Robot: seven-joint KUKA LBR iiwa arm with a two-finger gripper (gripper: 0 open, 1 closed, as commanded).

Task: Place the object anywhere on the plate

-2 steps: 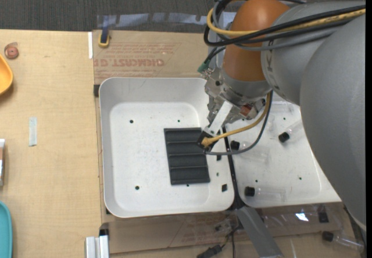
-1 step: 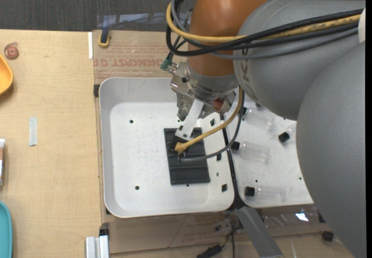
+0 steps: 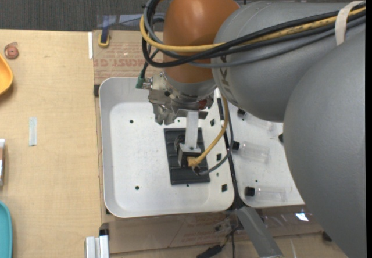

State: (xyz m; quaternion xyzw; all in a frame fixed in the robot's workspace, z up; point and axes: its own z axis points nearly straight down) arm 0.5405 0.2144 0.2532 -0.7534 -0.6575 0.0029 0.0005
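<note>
Tan wooden surface (image 3: 52,181) is taking up the left side, with cardboard (image 3: 125,56) poking out from under the white bins. The left bin (image 3: 125,135) is sitting in the middle of the shot, and the right bin (image 3: 264,164) is touching it but is mostly getting covered by the big grey arm (image 3: 302,76) coming in from the right.

The orange band (image 3: 197,15) is hovering over the far edge of the left bin, and the wrist below it is pointing down into that bin. Right under the wrist a black rectangular block (image 3: 185,172) is lying on the bin floor, near the wall next to the right bin. Honestly I can't tell if that's the object or part of the tool, and I can't tell if the jaws are open or closed either. A yellow cable (image 3: 261,30) is running along the arm, and a second bit is curling down by the block.

Off on the wood, well apart from the bins: an orange curved thing (image 3: 3,79) at the left edge, a little reddish disc (image 3: 10,50) and a teal thing (image 3: 3,230) in the corner.
</note>
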